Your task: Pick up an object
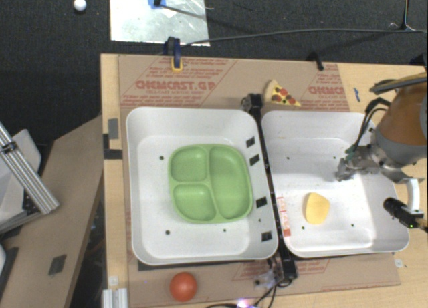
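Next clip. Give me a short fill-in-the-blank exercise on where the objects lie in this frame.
1. The green divided plate lies in the ____ bin.
2. The yellow object lies in the ____ bin.
3. The pizza-slice toy rests on the cardboard, ____ both bins.
4. The red ball sits on the cardboard near the view's ____ edge.

Missing words: left; right; outside; bottom

Arm (406, 123): grey with orange band, enters from right edge | wrist: bent down over right bin's (294, 243) far-right area | gripper (345, 168): low near bin floor; finger state unclear
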Robot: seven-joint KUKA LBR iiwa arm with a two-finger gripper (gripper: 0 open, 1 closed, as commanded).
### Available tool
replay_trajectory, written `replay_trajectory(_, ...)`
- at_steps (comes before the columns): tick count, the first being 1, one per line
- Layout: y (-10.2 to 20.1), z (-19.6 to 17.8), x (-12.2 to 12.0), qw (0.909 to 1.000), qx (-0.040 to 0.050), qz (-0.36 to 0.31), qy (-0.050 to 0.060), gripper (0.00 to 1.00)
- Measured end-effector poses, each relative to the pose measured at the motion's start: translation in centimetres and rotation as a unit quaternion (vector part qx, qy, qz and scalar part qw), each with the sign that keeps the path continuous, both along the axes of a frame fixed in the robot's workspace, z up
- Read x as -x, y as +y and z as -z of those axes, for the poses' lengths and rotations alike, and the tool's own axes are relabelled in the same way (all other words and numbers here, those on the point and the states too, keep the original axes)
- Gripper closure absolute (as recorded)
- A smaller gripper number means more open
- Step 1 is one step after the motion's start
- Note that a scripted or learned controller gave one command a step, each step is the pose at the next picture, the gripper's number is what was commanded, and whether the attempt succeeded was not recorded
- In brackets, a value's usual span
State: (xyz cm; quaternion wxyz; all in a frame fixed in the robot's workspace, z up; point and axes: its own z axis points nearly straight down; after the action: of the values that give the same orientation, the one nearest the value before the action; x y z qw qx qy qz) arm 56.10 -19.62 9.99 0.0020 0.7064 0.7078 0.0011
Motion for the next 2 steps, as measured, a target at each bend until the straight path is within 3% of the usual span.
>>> replay_trajectory(2,0.6,-10.8,-0.6,1.0000,0.0006,-0.002,-0.002,1.00)
